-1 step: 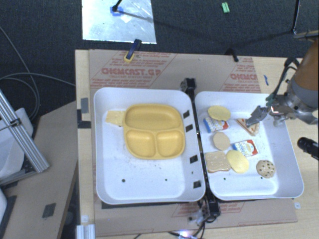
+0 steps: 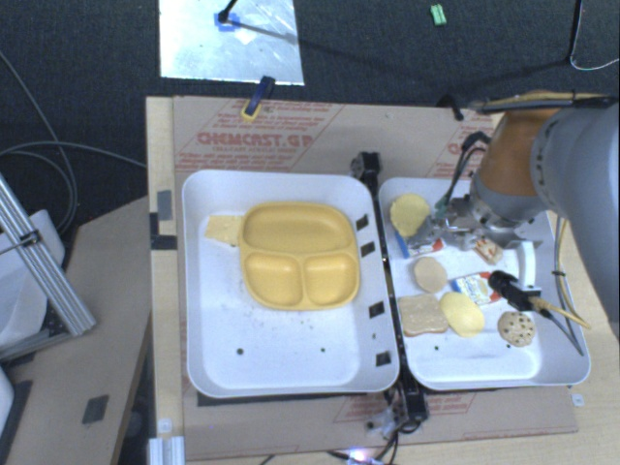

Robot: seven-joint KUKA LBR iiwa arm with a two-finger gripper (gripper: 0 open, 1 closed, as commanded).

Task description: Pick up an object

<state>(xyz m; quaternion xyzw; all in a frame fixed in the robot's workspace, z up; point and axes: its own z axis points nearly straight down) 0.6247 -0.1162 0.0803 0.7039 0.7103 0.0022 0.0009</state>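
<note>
From above, the arm (image 2: 542, 163) comes in from the right, grey with its orange band, and the gripper (image 2: 438, 229) is down low in the right bin (image 2: 552, 366), just beside a round yellow piece (image 2: 409, 213) at the bin's upper left. Whether the gripper is spread or pressed together, I cannot tell from here. Below it lie a pale round biscuit (image 2: 429, 274), a slice of toast (image 2: 422, 314), a lemon-yellow lump (image 2: 463, 314) and a chocolate-chip cookie (image 2: 516, 328). Over in the left bin (image 2: 213, 356) sits a yellow divided plate (image 2: 295, 255), with a pale yellow slice (image 2: 223, 229) touching its left edge.
</note>
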